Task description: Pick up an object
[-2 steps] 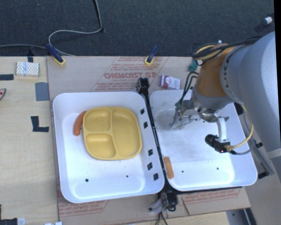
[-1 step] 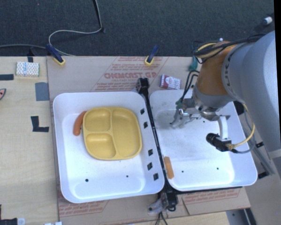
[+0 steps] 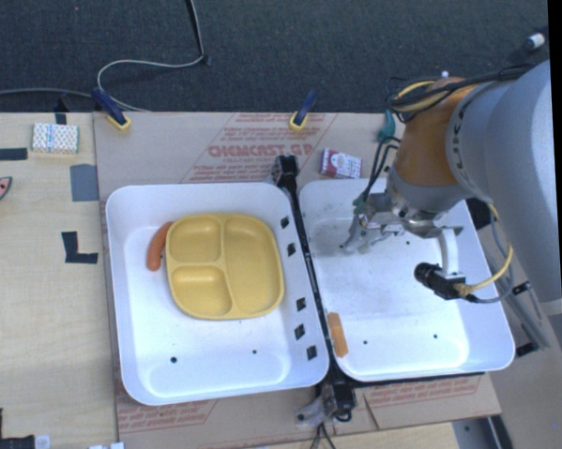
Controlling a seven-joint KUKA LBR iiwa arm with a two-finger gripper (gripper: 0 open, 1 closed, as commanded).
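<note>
Two candidate objects are seen: an orange carrot-like piece [image 3: 337,334] lying at the left edge of the right white bin [image 3: 476,354], and an orange sausage-shaped piece [image 3: 155,247] touching a yellow compartment plate [image 3: 225,266] in the left white bin [image 3: 148,367]. The two-finger gripper [image 3: 355,241] is poised low over the right bin's upper left; whether it is parted cannot be told.

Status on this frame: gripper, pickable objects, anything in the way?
Gripper low over right bin, nothing seen between its fingers. Orange piece at that bin's left wall, untouched. Yellow plate in left bin. Path unobstructed.
</note>
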